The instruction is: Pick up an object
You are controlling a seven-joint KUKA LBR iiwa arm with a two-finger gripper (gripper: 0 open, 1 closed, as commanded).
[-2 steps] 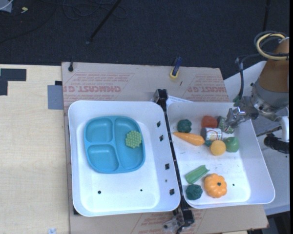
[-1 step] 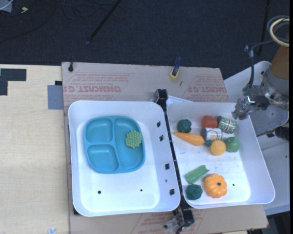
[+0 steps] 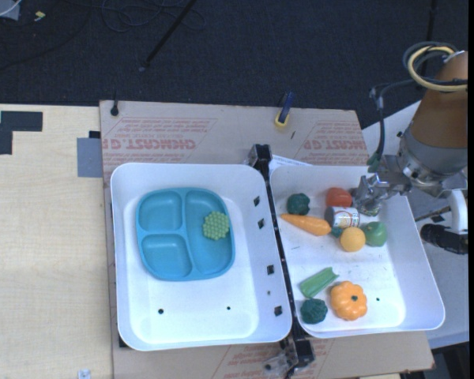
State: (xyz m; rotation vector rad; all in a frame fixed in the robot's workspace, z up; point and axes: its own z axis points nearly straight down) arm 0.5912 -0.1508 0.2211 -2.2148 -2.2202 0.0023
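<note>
- Grey metal two-finger gripper (image 3: 369,197) sits over your right white bin (image 3: 426,290); you cannot tell its finger state
- Small silver can (image 3: 342,217), round yellow fruit (image 3: 352,239) lie just beside it

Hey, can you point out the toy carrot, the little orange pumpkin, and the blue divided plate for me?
toy carrot (image 3: 304,224), camera view, middle of its orange body.
orange pumpkin (image 3: 348,300), camera view, top of its ribbed body.
blue divided plate (image 3: 159,212), camera view, floor of its upper-left compartment.
</note>
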